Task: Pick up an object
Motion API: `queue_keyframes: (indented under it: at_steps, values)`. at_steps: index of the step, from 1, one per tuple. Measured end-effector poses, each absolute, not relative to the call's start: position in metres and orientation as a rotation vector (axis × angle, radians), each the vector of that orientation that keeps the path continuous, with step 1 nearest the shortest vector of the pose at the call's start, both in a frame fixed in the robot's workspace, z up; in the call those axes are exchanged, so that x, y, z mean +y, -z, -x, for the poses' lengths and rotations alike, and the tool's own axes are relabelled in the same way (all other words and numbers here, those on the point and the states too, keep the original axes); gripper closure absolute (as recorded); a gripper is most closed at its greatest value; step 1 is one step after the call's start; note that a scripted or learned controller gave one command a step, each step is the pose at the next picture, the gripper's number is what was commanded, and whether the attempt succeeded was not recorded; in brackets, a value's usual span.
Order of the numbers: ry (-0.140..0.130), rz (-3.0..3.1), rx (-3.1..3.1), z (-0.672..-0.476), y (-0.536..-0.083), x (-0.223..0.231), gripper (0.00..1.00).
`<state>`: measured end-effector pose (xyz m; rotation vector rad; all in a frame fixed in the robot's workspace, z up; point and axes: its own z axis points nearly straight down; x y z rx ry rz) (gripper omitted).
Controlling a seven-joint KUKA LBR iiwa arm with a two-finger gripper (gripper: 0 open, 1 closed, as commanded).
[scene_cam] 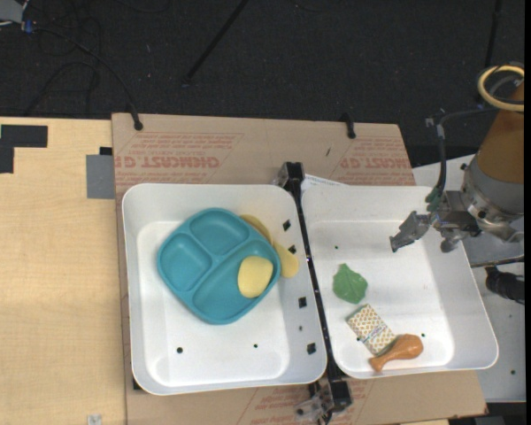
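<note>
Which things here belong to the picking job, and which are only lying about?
For the job:
- gripper, over the right bin
- green lump
- patterned packet
- orange drumstick toy
- yellow ball on the blue tray

Lying about:
- left bin
- cardboard sheet
- cables behind

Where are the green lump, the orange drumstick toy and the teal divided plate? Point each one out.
green lump (pixel 350 284): camera view, right bin, its middle.
orange drumstick toy (pixel 398 351): camera view, right bin, its thick end.
teal divided plate (pixel 203 259): camera view, left bin, its centre ridge.
</note>
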<state>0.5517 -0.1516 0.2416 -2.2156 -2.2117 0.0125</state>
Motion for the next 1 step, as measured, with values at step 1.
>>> queue_keyframes:
  at_steps: [1]
  values:
    - [-0.002,2.221,-2.221,-0.5541,-0.2477,-0.1517,0.00]
